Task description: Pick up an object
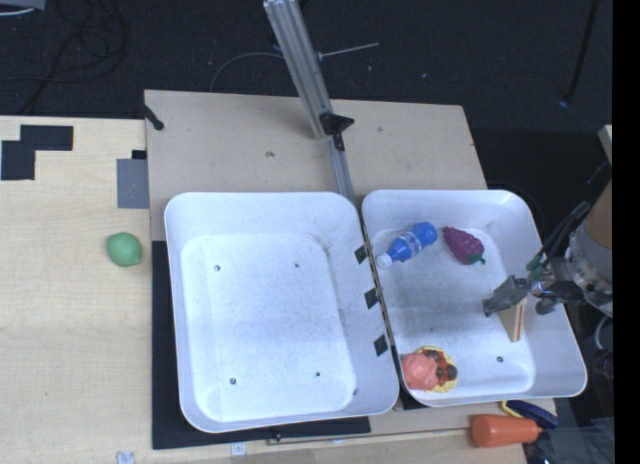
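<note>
The gripper [512, 304] hangs over the right bin [545, 377], its grip impossible to read. Bottle [410, 243] and purple fruit [463, 244] lie at that bin's far end, a red-orange toy [430, 369] at its near edge. A square descent onto one item suits best. The left bin [190, 217] adjoins; a green ball [124, 249] rests beyond it.

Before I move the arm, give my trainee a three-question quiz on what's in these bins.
1. True or false: the blue bottle lies in the right bin.
2. What lies nearest the right bin's front-left corner?
A. purple fruit
B. orange-red toy
C. green ball
3. Over which bin is the pincer?

Key: 1 true; 2 B; 3 the right bin, at its right side.
</note>
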You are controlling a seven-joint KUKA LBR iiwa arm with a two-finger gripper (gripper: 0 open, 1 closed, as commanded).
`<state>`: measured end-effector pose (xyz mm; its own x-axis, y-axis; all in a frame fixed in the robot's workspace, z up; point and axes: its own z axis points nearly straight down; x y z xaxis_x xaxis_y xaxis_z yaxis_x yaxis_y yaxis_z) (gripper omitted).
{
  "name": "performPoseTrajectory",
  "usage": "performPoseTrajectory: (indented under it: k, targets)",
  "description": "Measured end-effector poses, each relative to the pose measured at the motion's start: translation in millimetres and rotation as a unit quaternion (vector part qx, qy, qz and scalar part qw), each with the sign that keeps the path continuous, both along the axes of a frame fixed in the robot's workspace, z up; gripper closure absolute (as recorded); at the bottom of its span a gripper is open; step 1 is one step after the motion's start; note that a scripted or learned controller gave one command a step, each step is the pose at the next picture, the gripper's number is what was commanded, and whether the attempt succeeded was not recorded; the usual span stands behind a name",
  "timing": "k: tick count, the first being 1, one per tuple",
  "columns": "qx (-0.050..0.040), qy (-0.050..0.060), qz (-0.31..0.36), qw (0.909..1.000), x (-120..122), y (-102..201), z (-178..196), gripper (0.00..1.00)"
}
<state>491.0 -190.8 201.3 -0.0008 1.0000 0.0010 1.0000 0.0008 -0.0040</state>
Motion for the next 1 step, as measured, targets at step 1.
performPoseTrajectory:
  k: [1]
  targets:
    - [0.0001, 0.0, 0.0, 1.0, -1.3, 0.0, -42.4, 0.0]
